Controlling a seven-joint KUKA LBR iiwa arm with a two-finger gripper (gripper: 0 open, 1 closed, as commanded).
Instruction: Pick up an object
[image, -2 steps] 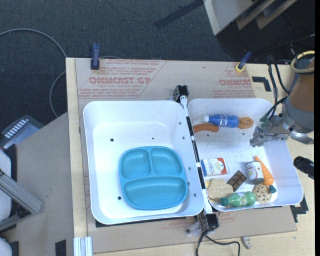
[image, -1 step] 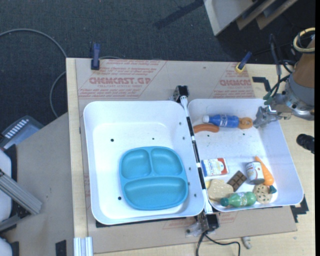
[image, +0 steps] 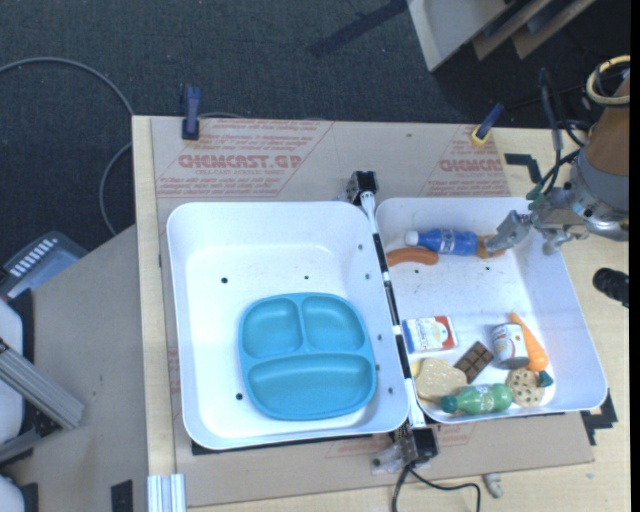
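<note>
The objects lie in the right bin (image: 560, 300). Along its far wall a blue bottle (image: 446, 241) rests on its side, and a hot dog (image: 412, 257) lies just beside it. The rest cluster at the near end — a red-and-white carton (image: 431, 333), a brown chocolate bar (image: 474, 360), a round cracker (image: 438, 379), a green bottle (image: 478, 401) on its side, a chocolate-chip cookie (image: 524, 386), a small can (image: 508, 342) and an orange carrot (image: 531, 343).
</note>
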